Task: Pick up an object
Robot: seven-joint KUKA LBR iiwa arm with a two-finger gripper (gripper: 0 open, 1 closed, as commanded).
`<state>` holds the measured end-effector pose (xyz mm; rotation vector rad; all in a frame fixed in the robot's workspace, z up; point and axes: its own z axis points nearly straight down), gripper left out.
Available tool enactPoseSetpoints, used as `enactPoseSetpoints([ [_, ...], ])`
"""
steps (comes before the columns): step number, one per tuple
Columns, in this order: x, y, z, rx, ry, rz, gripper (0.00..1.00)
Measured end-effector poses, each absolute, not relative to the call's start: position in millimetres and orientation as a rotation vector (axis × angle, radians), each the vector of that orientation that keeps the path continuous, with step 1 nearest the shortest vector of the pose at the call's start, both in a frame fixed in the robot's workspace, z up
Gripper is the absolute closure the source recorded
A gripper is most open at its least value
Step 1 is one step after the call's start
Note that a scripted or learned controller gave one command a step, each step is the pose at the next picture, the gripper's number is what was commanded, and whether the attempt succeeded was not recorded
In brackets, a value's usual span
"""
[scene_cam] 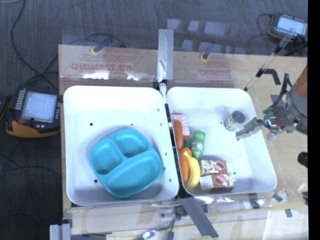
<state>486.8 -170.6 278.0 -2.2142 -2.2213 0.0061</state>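
Over the right bin's right rim, the gripper points inward; whether its fingers are apart or together I cannot tell, and nothing visibly sits between them. A small can lies just beside the tip, to its left and slightly up. To pick well, centre above the can, descend straight, then close squarely across it.

**Little That Reads Clearly**

Red printing runs across the cardboard sheet behind the two bins, once behind each (it appears upside down and too faint to spell out). The brown carton in the right bin carries white patches whose print is too small to read. The handheld screens show nothing legible.
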Motion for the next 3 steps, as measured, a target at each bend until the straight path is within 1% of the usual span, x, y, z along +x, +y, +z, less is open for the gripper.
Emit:
enactPoseSetpoints([
  [1, 486.7, -108, 178, -2.019, -2.397, 0.005, 0.0],
  [2, 499.8, -102, 96, -1.499, -2.756, 0.004, 0.0],
  [3, 500.0, -100, 102, -1.496, -2.75, 0.002, 1.0],
])
